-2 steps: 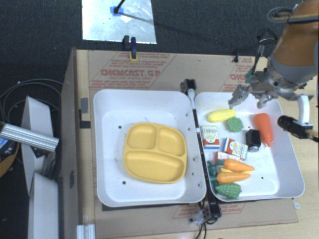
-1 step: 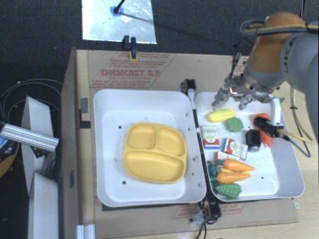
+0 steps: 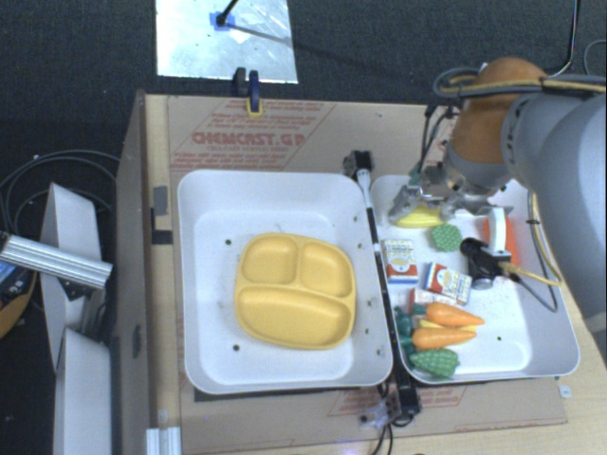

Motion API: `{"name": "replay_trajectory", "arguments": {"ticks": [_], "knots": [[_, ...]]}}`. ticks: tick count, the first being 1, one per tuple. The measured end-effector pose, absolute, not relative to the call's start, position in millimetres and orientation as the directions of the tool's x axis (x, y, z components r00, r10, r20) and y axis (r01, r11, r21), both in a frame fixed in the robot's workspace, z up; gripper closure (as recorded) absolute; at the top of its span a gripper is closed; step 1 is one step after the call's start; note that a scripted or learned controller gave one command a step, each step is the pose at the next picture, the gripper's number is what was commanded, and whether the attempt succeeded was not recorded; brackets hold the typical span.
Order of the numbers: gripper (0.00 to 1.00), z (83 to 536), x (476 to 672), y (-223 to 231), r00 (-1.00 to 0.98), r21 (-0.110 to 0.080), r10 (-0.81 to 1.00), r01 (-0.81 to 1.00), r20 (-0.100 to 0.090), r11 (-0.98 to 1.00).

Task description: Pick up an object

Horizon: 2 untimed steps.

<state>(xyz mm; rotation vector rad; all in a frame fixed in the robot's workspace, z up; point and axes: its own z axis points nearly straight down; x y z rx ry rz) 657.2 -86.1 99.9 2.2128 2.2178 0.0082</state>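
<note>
Both white bins, the left bin (image 3: pixel 190 282) and the right bin (image 3: pixel 550 349), look like smooth moulded plastic with a soft sheen. The yellow divided tray (image 3: pixel 294 292) is plastic too, glossy on its ridges. Under them the table (image 3: pixel 275 131) is covered in tan cardboard, matt, with red print. The arm (image 3: pixel 560 150) has a smooth grey shell, satin rather than shiny, and its orange band (image 3: pixel 488 112) looks a bit glossier. The gripper (image 3: pixel 422 200) looks like bare metal. The carrots (image 3: pixel 446 325) look like shiny plastic, the green pieces (image 3: pixel 434 362) bumpy. The floor (image 3: pixel 76 64) looks like dark rough carpet, with a crinkly reflective sheet (image 3: pixel 223 27) on it.
</note>
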Motion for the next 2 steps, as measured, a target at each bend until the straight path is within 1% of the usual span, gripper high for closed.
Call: {"name": "replay_trajectory", "arguments": {"ticks": [1, 2], "knots": [[1.00, 112.0, 658.7, -86.5, -0.003, 0.014, 1.000, 1.000, -0.003, 0.003], [0.00, 111.8, 658.5, -86.4, -0.003, 0.013, 1.000, 1.000, -0.003, 0.003]]}}
